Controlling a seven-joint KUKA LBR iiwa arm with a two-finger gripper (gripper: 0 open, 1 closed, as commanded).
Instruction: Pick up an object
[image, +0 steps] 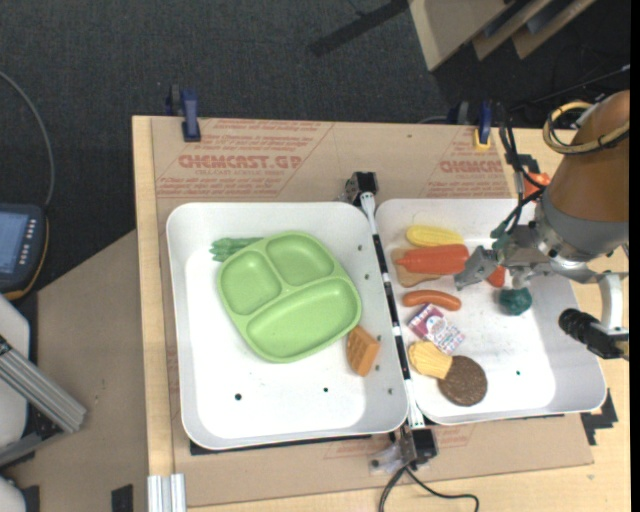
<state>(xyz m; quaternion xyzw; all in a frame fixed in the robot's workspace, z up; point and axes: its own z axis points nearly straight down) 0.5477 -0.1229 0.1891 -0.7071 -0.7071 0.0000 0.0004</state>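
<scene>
A robotics lab, judging by my surroundings. Under my claw (497, 262) sit two shallow white bins (200, 330), clipped together along the seam to my left, on a plywood bench (300, 160) stencilled with a supplier's name. Blue clamps (186, 110) pin that board at its far edge. Beyond the bench, dark carpet (90, 60), loose cables, and a control pendant (20, 245) far to my left.
</scene>
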